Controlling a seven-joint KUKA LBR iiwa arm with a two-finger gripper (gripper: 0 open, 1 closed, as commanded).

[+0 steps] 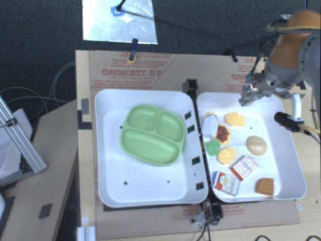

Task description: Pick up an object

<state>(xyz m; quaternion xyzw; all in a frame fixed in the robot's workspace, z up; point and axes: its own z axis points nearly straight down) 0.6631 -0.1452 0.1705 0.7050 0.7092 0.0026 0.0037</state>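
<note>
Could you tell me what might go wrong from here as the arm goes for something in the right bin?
1. The items in the right bin lie close together: the green piece, the red piece and a yellow waffle touch or nearly touch, so a grasp there may nudge neighbours or catch two.
2. The gripper hovers near the bin's far rim, so a straight descent could strike the rim.
3. The round beige item may roll away.

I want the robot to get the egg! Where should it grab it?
Probably across the egg's narrow middle, coming straight down from above. It lies alone on the right bin's floor, rounded, with open space on every side, so fingers could close around its sides.
</note>
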